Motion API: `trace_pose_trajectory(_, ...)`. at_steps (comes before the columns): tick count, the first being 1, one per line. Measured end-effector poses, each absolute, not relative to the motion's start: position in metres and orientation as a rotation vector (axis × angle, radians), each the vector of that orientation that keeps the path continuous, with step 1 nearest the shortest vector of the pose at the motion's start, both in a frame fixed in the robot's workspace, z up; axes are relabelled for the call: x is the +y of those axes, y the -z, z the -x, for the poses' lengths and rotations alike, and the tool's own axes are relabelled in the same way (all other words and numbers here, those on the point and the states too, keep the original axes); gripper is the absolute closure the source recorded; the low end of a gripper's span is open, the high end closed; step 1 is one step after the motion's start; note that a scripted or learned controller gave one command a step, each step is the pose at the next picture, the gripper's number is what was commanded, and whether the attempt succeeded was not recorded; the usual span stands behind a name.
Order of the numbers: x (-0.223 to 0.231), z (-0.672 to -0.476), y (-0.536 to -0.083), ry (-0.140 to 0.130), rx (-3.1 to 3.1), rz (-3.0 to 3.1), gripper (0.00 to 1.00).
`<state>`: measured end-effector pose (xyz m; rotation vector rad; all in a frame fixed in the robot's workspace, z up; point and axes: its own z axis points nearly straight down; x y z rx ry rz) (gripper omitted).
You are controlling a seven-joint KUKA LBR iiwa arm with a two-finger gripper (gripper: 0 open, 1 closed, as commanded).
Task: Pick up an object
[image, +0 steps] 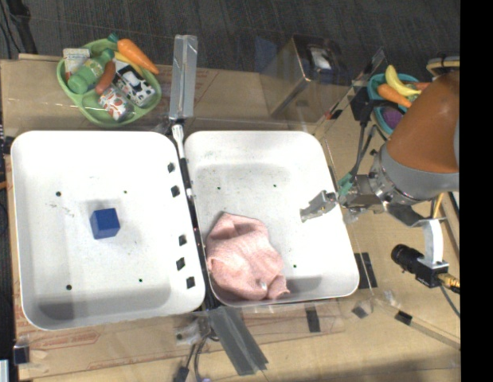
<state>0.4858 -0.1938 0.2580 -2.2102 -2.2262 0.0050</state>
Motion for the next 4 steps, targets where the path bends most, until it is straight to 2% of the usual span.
trace_pose_trajectory(1, -0.153, -0.535, -0.162, -0.006, -2.283, 2.151, 0.0)
trace_pose_trajectory(2, -0.113, -0.528, -0.113, -0.004, -2.376, 2.049, 0.0)
trace_pose_trajectory(3, -0.096, -0.563, -0.091, -0.005, -2.2, 2.239, 0.0)
trace_pose_trajectory(4, -0.096, -0.562, -0.1, -0.007, -2.201, 2.234, 1.0)
